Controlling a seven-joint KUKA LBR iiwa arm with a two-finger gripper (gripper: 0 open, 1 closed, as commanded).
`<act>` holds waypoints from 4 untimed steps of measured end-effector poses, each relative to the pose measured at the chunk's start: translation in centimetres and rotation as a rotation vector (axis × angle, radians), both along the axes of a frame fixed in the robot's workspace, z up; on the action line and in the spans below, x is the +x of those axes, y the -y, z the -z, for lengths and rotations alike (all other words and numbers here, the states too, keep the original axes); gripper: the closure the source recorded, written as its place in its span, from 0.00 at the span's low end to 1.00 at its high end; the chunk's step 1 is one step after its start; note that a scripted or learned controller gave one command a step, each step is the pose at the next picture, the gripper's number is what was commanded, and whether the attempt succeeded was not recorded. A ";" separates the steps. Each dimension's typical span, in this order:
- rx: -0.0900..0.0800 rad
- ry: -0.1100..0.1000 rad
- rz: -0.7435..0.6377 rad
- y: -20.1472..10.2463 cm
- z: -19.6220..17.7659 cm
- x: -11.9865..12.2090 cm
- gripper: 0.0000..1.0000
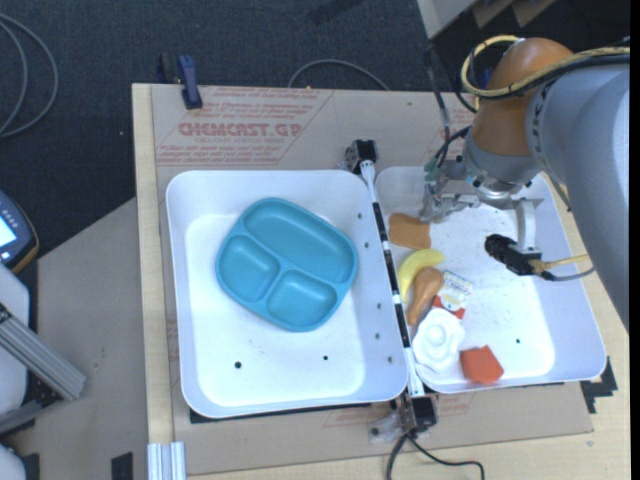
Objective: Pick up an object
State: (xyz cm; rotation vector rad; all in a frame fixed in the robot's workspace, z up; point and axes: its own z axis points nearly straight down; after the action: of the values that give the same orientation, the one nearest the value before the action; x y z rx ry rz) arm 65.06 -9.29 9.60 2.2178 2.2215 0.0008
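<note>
Lying flat — tan bread slice [409,231], right bin [560,348]

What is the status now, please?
Gripper low in right bin, beside brown piece. Nothing seen held. Banana, carrot close by.

The two shallow white bins, the left bin [200,348] and the right bin [560,338], look like smooth moulded plastic with a soft sheen. A blue three-compartment plate [287,263] in the left bin looks like matt plastic, evenly coloured. The bench board [240,128] at twelve o'clock of the left bin looks like pale printed cardboard, dull and flat, and the dark floor [90,28] beyond it has a rough, carpet-like texture. In the right bin, a tan rounded lump [409,231], a yellow curved piece [420,263] and an orange-red block [482,365] look like smooth toy plastic. The arm's orange band [520,73] is glossy; its grey shell [590,118] looks satin-smooth.
</note>
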 end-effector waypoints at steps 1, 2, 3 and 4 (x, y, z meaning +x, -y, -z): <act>0.000 -0.001 0.000 0.0 0.1 0.0 0.00; 0.003 -0.010 0.005 0.7 0.8 -7.7 0.00; 0.003 -0.007 0.003 0.8 1.2 -11.4 0.00; 0.003 -0.004 0.002 -0.2 0.8 -13.5 0.00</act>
State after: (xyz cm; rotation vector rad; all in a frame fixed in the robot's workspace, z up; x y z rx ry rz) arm 51.55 -9.12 8.77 2.2241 2.2223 -0.0008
